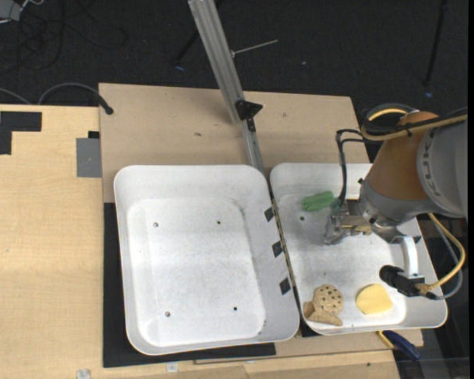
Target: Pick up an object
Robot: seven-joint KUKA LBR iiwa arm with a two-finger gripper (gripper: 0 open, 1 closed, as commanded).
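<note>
The right bin (300,259) holds a green object (317,202) near its far side, a tan speckled cookie-like piece (325,303) at its near edge, and a round yellow object (374,299) at the near right. My gripper (332,233) hangs low over the bin floor, just below and right of the green object and apart from it. The grey arm with its orange band (399,168) comes in from the right above it. Nothing shows between the gripper's tips.
The left bin (142,188) stands beside the right one, with black clips (278,248) along the shared rim. A slanted metal rail (221,61) rises behind the bins. Cables and a black fitting (403,279) hang at the right bin's right side.
</note>
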